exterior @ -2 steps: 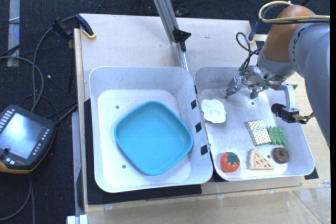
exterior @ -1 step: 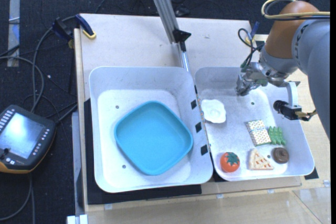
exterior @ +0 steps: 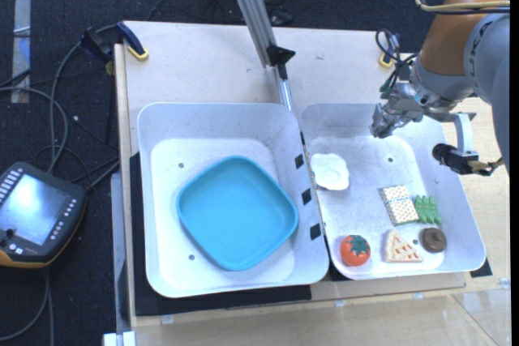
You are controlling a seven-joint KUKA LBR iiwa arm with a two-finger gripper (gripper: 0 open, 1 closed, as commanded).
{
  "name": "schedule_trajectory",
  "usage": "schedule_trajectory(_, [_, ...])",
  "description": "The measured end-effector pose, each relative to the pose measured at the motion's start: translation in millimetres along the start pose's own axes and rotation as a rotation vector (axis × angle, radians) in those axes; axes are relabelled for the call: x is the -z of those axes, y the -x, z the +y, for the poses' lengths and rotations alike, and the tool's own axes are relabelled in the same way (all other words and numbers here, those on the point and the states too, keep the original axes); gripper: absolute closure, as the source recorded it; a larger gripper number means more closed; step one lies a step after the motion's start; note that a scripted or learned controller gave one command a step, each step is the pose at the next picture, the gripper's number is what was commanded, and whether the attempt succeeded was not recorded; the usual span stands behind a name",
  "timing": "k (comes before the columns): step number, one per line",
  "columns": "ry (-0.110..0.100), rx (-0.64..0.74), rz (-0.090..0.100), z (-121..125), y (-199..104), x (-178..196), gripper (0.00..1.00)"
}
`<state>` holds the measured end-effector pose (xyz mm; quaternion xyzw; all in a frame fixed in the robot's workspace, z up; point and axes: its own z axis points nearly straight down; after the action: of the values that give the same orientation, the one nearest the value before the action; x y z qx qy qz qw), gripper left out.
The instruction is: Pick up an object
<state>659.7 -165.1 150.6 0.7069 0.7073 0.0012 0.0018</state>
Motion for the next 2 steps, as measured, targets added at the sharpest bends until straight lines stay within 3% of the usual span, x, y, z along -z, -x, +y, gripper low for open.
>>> schedule_trajectory(1, [0.001,0.000,0.000,1,0,53,1.00])
schedule_trajectory(2, [-0.003,0.004,0.002,-13,-57,64,1.00])
